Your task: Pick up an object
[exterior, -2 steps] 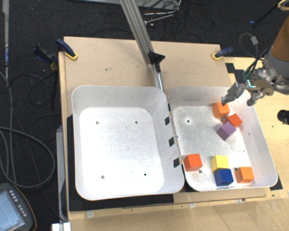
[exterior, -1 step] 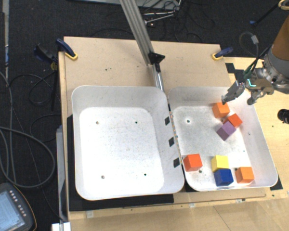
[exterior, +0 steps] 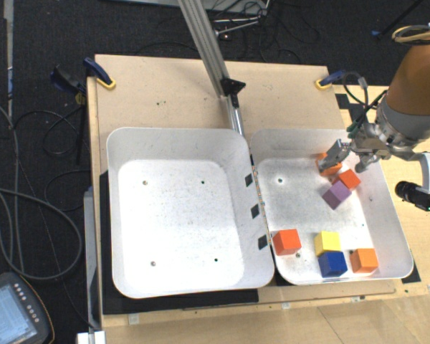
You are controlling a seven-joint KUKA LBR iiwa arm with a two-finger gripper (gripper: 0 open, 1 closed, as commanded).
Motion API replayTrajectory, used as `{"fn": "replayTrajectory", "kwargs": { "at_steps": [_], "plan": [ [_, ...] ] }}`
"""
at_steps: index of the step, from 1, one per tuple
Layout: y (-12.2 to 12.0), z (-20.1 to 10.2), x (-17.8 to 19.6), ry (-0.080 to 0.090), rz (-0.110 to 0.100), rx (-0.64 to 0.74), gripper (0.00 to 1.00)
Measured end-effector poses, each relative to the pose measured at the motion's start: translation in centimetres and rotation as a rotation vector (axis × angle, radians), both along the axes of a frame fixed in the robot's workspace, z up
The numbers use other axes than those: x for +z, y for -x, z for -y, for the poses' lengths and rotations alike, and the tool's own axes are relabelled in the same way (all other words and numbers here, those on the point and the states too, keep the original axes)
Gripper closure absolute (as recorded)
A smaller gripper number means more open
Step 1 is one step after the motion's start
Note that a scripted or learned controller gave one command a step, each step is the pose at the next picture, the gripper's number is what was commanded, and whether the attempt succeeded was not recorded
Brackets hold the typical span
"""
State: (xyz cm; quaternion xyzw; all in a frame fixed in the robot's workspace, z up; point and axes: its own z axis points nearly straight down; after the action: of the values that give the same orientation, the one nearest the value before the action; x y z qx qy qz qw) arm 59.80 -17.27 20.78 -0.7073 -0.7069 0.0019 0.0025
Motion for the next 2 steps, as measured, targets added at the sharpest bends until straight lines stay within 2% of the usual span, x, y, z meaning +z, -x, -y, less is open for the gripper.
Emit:
{"fn": "replayTrajectory", "kwargs": {
  "at_steps": [1, 2],
  "plan": [
    [-0.1, 0.0, -6.4, 0.0, 0.0, 0.0, 0.0],
    [-0.8, 0.3, -8.5, 0.01, 0.029, 0.001, 0.0]
  ]
}}
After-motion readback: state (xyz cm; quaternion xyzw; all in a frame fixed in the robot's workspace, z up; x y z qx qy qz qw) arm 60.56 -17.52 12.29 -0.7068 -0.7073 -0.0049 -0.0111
